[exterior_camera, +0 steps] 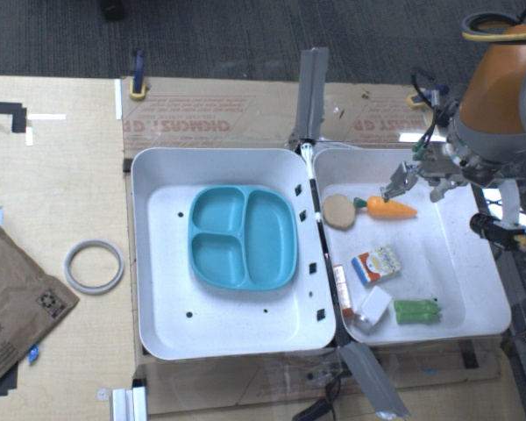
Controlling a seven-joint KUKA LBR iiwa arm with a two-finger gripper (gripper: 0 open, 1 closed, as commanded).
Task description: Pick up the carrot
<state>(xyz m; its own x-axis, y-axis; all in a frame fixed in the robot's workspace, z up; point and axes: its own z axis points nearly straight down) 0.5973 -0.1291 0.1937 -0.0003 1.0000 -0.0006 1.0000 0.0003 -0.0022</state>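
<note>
We saw the bench (53, 174) carrying two white bins (149, 261) side by side. A tape ring (94, 265) and cardboard box (13, 310) lay left of them.

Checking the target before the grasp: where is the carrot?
The carrot lies in the right bin, near its back, beside the tan disc and just below the gripper.

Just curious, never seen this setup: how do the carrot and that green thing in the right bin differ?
The carrot is orange and tapered, lying near the bin's far side by the gripper; the green thing is blocky and lies at the near side. Both lie flat in the right bin.
</note>
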